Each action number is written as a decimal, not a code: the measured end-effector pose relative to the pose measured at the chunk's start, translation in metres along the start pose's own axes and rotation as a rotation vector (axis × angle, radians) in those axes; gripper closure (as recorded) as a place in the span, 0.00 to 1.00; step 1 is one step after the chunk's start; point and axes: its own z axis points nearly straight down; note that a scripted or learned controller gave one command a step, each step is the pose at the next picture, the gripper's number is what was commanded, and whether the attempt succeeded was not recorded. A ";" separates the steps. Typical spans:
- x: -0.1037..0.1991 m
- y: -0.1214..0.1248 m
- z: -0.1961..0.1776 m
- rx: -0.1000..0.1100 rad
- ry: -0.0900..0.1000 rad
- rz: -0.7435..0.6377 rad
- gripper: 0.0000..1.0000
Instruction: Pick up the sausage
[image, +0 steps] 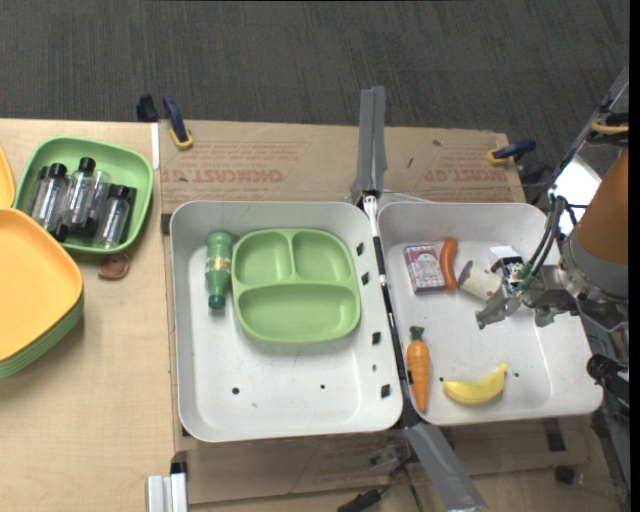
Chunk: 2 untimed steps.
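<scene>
In the right bin (560, 395), the sausage (449, 262) lies beside a card pack (425, 268). We cannot tell the hand's (515, 306) opening; we should straddle the sausage's width, clear of the pack.

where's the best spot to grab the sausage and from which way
Probably at its middle, coming straight down. The sausage lies flat and nearly upright in the view, close beside the small card box on its left, so the fingers should close across its narrow width. The gripper sits to its right.

Bright, even light (soft shadows, sharp)
</scene>
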 end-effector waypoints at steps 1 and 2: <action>0.002 0.069 0.129 0.000 0.000 0.678 0.00; -0.023 0.075 0.128 -0.003 0.000 0.525 0.00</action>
